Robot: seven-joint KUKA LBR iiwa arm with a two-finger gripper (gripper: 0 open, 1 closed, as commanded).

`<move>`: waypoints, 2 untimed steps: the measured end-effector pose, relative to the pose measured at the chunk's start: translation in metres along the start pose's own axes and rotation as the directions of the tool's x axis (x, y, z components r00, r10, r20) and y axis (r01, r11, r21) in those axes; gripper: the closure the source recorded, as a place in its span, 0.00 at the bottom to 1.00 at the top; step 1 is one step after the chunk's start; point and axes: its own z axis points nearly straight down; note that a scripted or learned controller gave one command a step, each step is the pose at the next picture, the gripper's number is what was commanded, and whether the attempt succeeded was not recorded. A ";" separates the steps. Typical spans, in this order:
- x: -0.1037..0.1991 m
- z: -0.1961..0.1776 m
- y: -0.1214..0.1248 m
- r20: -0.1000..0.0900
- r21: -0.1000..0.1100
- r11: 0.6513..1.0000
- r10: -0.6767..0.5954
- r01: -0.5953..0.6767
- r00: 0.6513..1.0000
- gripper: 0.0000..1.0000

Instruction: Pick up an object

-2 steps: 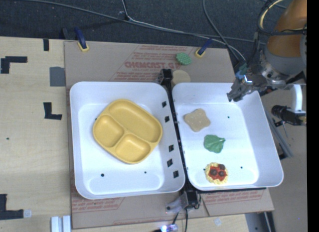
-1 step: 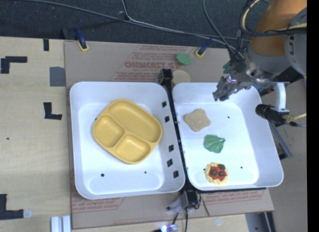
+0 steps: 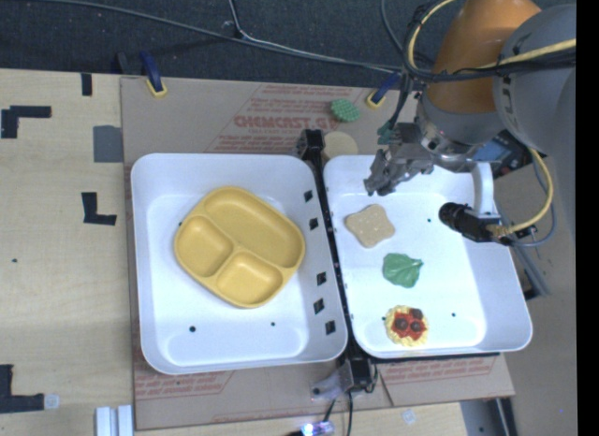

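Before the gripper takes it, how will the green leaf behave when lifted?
The leaf looks thin and flat, so it is probably light and may flop. Lying flush on the bin floor, it may slide rather than lift. It will not roll.

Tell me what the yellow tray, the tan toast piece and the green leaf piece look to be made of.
Yellow tray: looks like moulded plastic, smooth and slightly glossy, with soft highlights along its three compartments' rims. Tan toast piece: probably toy food of foam or matte plastic; its speckled, dull surface shows no shine. Green leaf piece: likely soft plastic or rubber, matte, with a wavy edge; the material stays uncertain at this distance.
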 end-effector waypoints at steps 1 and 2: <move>0.062 0.001 0.002 -0.001 -0.001 1.000 -0.002 0.002 1.000 1.00; 0.114 0.000 0.005 0.000 0.000 1.000 0.000 0.000 1.000 1.00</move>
